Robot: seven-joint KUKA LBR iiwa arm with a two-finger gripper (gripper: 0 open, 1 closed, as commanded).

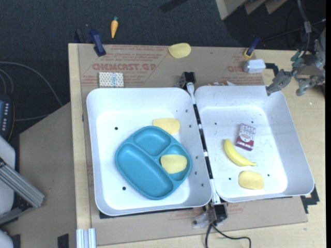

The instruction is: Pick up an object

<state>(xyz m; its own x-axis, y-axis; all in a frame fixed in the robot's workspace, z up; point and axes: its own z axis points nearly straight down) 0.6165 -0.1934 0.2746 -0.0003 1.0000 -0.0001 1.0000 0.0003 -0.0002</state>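
The right bin (289, 118) holds a small red and white box (246, 137), a yellow banana (238, 154) and a rounded yellow piece (251, 180). In the left bin (103, 112) lies a blue divided plate (145, 167) with a yellow lump (174, 163) in one compartment. Another yellow lump (166, 125) rests just behind the plate. My gripper (287, 86) hovers over the right bin's far right corner, well away from the objects. It is open, with nothing between its fingers.
On the bench behind the bins lie a yellow piece (179, 50), a patterned packet (111, 79), a white block (255, 65) and blue clamps (96, 43). A small carrot (114, 27) lies on the floor beyond the bench. A black divider (199, 133) runs between the bins.
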